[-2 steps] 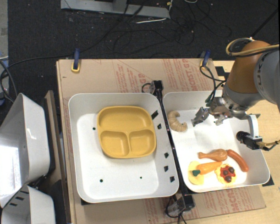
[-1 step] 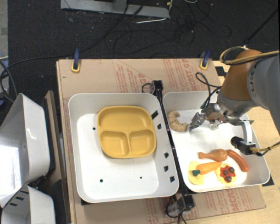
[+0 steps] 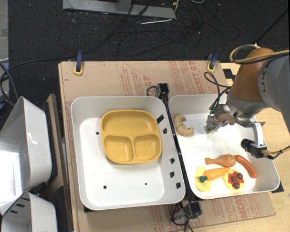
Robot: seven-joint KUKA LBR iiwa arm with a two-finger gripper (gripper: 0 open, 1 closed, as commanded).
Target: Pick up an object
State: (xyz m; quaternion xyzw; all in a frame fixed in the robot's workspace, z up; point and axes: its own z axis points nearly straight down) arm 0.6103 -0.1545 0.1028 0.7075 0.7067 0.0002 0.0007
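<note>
Two bins; tool (image 3: pixel 211 126) near croissant (image 3: pixel 184 126), its state perhaps indiscernible

We've got a tan croissant (image 3: pixel 184 126) lying flat near the right bin's upper left. Down front, an orange drumstick (image 3: pixel 221 160), carrot (image 3: pixel 214 173) and red sausage (image 3: pixel 247 165) sit clustered.

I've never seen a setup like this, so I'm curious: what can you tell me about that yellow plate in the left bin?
The yellow plate is a rounded-square tray, plastic by its look, moulded into three compartments: one wide section across the top and two smaller ones below. It lies flat, right way up, on the floor of the left bin, toward that bin's upper middle. All three compartments look bare, and nothing else touches it.
</note>
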